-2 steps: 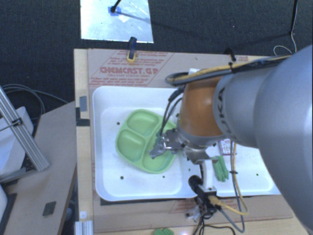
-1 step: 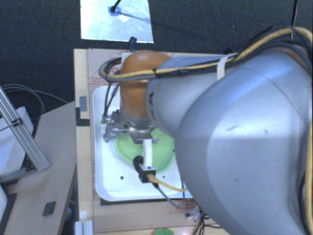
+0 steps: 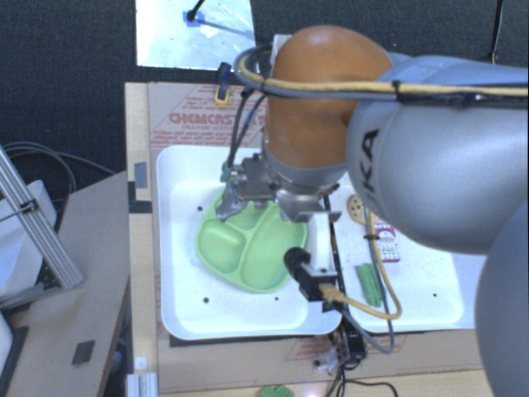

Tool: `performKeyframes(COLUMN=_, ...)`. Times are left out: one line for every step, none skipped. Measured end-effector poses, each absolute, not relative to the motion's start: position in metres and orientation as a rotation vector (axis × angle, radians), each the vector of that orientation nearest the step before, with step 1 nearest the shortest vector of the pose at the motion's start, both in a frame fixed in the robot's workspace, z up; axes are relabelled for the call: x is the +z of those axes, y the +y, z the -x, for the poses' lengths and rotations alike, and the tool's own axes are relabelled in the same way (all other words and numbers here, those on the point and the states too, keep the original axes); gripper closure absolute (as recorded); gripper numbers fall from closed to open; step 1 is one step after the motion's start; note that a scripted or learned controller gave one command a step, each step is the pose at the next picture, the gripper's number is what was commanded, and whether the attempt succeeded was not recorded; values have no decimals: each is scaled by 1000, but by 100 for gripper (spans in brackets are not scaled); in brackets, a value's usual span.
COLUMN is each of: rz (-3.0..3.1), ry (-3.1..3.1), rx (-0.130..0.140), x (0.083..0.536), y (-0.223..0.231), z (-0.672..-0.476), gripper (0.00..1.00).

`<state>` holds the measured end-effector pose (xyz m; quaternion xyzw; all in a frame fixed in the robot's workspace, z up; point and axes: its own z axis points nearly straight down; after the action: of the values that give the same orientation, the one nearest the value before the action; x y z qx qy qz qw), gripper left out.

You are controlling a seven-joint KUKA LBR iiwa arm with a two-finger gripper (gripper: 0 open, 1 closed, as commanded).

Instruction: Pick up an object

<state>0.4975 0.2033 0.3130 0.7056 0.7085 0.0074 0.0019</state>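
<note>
Your jaws [image 3: 235,195] sit at the upper-left rim of the light-green divided plastic plate [image 3: 248,251] in the left white bin [image 3: 178,222], their state untellable, so the thin rim may slip free.

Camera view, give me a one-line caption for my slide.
KUKA arm's gripper reaches down onto a green divided plate in the left white bin; small items lie in the right bin.

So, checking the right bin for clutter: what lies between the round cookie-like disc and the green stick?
A small pink-and-white packet lies between the disc and the green stick, in the camera view.
</note>
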Motion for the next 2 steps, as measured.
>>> performKeyframes(rz=-2232, ry=2211, rx=-6, x=262, y=91, z=-490, gripper=0)
performKeyframes(rz=-2219, ry=2215, rx=5, x=254, y=62, z=-580, gripper=0)
